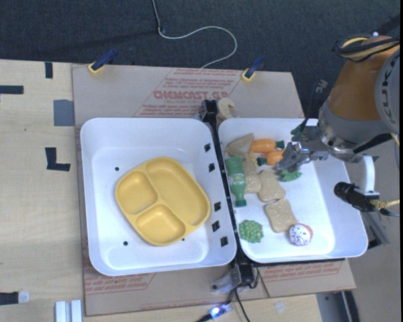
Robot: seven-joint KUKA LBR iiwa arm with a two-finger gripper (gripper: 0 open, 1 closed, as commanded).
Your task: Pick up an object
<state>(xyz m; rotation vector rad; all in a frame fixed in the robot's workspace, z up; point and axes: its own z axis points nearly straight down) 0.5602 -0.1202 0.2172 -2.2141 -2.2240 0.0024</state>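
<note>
Your gripper (292, 159) is low over the right bin (336, 227), right on top of a small green item (290, 175) near the orange carrot piece (263, 145). Can't tell the tool's state from this angle. Rest of the toy food sits left of it: green bottle (236, 180), crackers (280, 215), green ball (250, 231). Yellow tray (162, 200) lies in the left bin (101, 146).

Wooden bench (27, 200) bears cardboard sheet (188, 92); two white bins (101, 139) (336, 200) side by side, touching.

Red "CHEMCAST GP" lettering, upside down, on the cardboard sheet (188, 96)
</note>
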